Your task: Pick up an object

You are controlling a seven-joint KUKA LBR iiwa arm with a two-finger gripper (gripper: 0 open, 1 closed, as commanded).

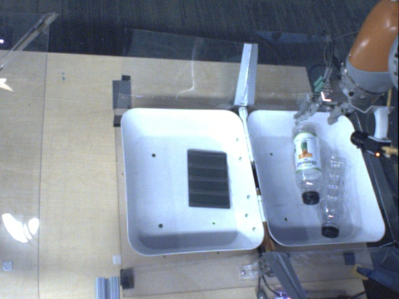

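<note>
A clear plastic bottle (307, 167) with a white and orange label and a black cap lies lengthwise in the right bin (274, 217). Beside it on the right lies a second clear bottle (331, 198), unlabelled, its black cap toward the front. A dark ribbed rectangular block (209, 178) rests flat in the middle of the left bin (143, 185). My gripper (320, 109) hangs at the right bin's back edge, just above the base end of the labelled bottle. It stands open with nothing between its fingers.
The arm with its orange band (374, 39) comes in at the upper right, with cables near the right bin's right rim. A metal divider post (246, 73) stands behind the gap between the bins. Clear panels border the bench at the back left.
</note>
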